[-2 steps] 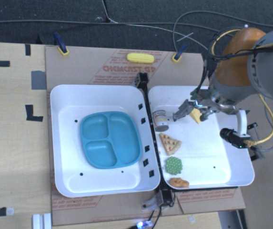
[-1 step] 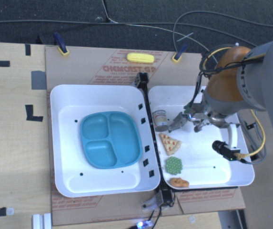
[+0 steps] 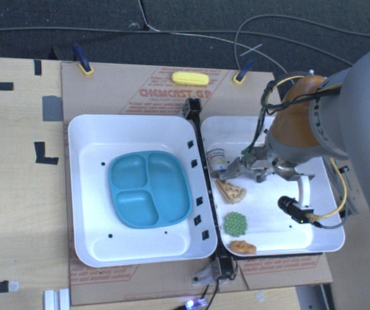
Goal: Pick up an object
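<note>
I am bringing the gripper [image 3: 226, 168], fingers' state unclear to me, over the pizza slice [image 3: 230, 190] at its six o'clock, judging it light, rigid, best pinched across its edges.

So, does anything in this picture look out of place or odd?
One thing: a yellow corn cob lies on the cardboard behind the bins, outside both. The blue divided plate sits slightly turned in the left bin. Nothing looks spilled or damaged.
</note>
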